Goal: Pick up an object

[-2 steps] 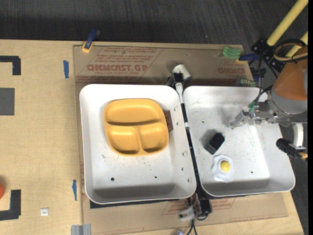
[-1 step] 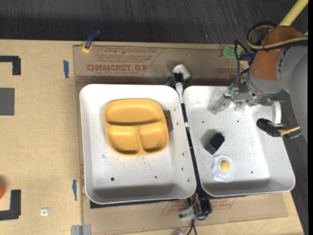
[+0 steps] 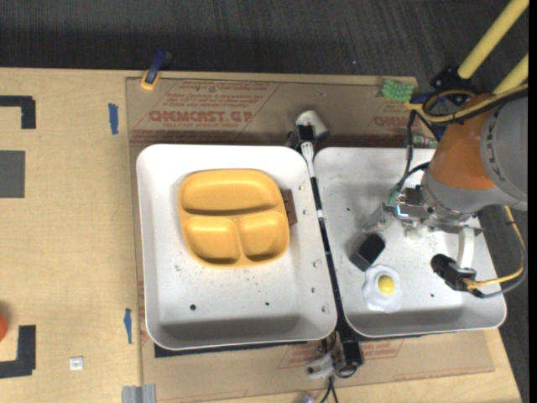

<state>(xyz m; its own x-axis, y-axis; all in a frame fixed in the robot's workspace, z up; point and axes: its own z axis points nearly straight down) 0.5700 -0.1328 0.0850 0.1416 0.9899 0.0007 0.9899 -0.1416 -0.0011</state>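
Observation:
A small black block [image 3: 367, 249] lies in the right bin [image 3: 352, 175], left of its middle. Just below it sits a toy fried egg [image 3: 383, 285], white with a yellow yolk. A yellow three-compartment plate [image 3: 233, 217] rests in the left bin [image 3: 159, 225]. The gripper [image 3: 401, 211] hangs over the right bin under the grey and orange wrist [image 3: 466, 162], a little up and to the right of the black block. Nothing is seen held in it.
A cable with a black plug [image 3: 449, 270] trails from the arm over the right bin's right side. The ridge between the bins [image 3: 320, 225] runs top to bottom. A yellow pole [image 3: 497, 25] slants at the top right.

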